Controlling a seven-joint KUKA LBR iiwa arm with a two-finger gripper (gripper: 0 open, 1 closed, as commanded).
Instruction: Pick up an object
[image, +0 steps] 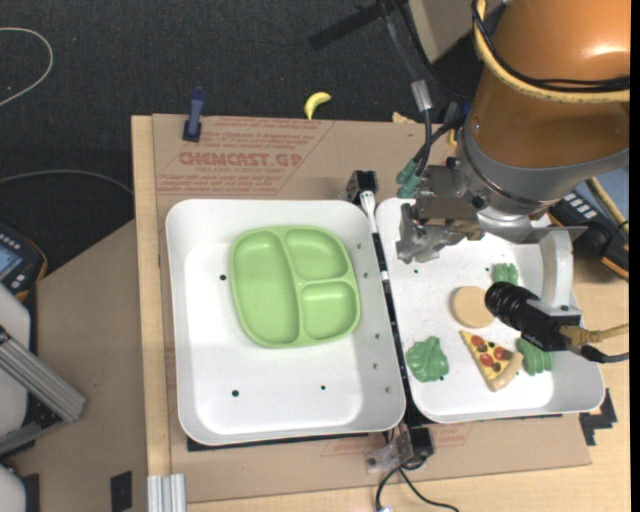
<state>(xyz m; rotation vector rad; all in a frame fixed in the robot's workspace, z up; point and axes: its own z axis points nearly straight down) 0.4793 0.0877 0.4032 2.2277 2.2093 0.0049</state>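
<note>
Camera view: the claw (425, 240) hangs over the upper-left part of the right bin (440, 395). Whether it is wide or narrow cannot be told, and nothing shows between its tips. The step in hand appears to be the approach; no object is gripped yet.

Candidate objects lie below and to the right of the claw: a round tan cookie (470, 306), a pizza slice (492, 357) with red topping, and a green leafy piece (428, 359) directly below. The cookie is nearest. The next move probably calls for a shift toward one object, then a descent.

The left bin (200, 300), to the claw's left, carries a green divided tray (295, 285).
</note>
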